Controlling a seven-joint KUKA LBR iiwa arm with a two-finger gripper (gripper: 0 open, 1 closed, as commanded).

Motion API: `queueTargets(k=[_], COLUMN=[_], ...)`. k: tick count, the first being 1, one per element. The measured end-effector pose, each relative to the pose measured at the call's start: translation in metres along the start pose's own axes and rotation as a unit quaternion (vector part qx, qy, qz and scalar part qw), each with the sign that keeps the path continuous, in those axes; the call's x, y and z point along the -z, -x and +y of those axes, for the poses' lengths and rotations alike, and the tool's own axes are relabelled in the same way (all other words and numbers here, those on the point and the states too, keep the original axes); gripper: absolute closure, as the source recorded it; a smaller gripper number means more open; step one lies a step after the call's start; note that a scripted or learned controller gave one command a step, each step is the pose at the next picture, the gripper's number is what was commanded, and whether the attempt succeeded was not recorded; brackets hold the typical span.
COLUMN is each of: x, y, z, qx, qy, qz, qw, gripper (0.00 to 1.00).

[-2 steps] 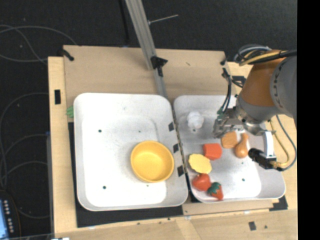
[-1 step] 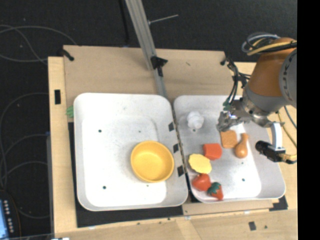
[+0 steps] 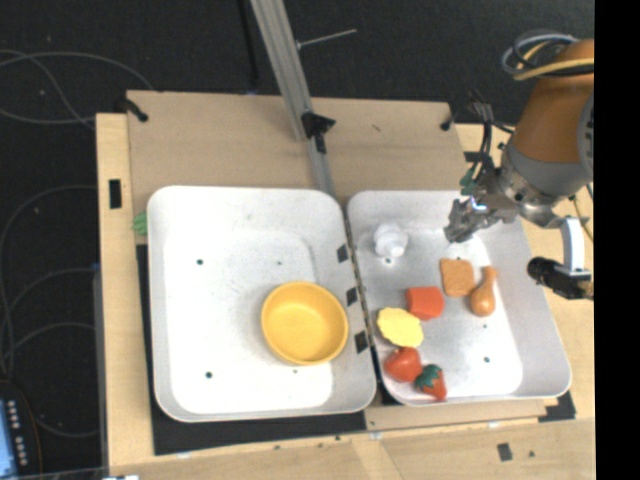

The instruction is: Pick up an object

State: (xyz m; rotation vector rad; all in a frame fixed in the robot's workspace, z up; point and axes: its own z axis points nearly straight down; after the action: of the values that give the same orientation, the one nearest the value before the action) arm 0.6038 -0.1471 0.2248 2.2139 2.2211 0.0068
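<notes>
The right bin (image 3: 520, 368) holds several small items: a white lump (image 3: 389, 240), a tan block (image 3: 458, 276), an orange pear-shaped piece (image 3: 484, 294), a red-orange block (image 3: 425, 302), a yellow piece (image 3: 399, 327), a red tomato-like piece (image 3: 403, 365) and a strawberry (image 3: 432, 381). My gripper (image 3: 461, 219) hangs over the upper right part of this bin, above and slightly right of the tan block. Nothing is seen between its fingers.
A yellow bowl (image 3: 303, 322) sits in the left bin (image 3: 200, 228), near its lower right corner. A metal pole (image 3: 285, 58) slants up from between the bins. The bench's wooden edge runs around both bins.
</notes>
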Motion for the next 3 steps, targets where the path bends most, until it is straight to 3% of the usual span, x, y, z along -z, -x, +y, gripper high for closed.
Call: queueTargets(k=[1, 2, 3], x=[0.013, 0.020, 0.013], y=[0.000, -0.047, -0.093], z=[0.001, -0.021, -0.028], qx=[0.000, 0.002, 0.001], qy=[-0.002, -0.003, -0.003], qz=[0.001, 0.001, 0.001], qw=[1.0000, 1.0000, 1.0000], gripper=[1.00, 1.00, 1.00])
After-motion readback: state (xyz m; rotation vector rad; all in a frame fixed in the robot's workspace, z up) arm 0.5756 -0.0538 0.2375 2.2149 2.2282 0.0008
